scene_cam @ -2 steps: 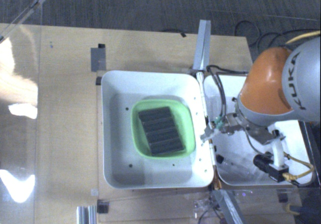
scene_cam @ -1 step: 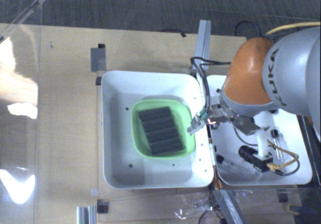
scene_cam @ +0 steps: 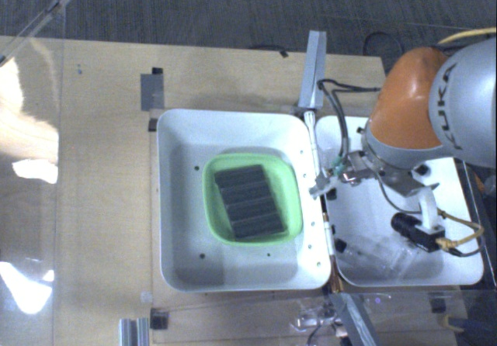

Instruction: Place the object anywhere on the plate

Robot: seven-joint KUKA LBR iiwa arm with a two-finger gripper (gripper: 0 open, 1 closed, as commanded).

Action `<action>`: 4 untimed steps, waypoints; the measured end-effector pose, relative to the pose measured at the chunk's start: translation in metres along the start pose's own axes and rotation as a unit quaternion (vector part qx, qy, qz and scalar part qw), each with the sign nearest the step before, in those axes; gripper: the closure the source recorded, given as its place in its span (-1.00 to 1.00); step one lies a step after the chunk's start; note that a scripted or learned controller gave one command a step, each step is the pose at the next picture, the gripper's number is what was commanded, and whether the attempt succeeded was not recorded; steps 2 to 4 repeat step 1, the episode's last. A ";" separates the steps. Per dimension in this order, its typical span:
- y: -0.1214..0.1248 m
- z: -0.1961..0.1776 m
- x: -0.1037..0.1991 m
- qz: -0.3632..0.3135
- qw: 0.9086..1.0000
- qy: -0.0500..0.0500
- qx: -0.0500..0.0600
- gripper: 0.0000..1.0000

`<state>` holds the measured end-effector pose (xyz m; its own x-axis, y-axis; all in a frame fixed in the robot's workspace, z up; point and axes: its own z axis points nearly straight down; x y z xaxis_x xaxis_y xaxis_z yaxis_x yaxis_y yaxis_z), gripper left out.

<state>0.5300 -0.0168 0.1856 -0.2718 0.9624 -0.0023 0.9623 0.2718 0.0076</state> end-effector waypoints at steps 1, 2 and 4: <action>0.032 -0.002 0.102 0.031 1.000 0.001 0.001 -1.00; 0.032 -0.002 0.102 0.031 1.000 0.001 0.001 -1.00; 0.032 -0.002 0.102 0.031 1.000 0.001 0.001 -1.00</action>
